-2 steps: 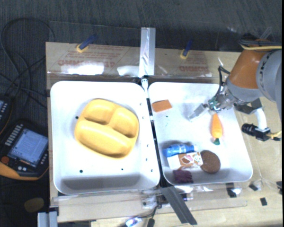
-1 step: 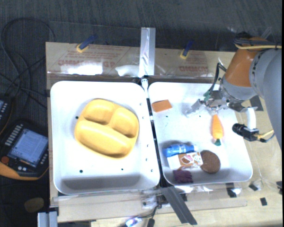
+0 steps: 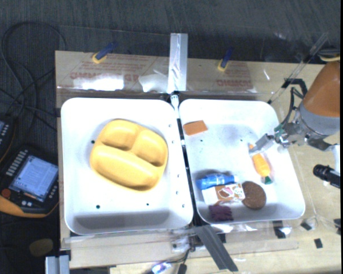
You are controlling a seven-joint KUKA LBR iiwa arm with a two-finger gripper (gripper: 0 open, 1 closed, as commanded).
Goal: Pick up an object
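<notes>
Your small orange carrot-shaped toy with a green tip point(image 3: 262, 167) lies just below the metal two-finger claw point(image 3: 262, 143), apart from it. You cannot tell the claw's spread (too blurred). Both sit in the shallow white right-hand bin point(image 3: 286, 204) on a wooden bench point(image 3: 68, 67), dark carpet point(image 3: 160, 10) beyond.
</notes>
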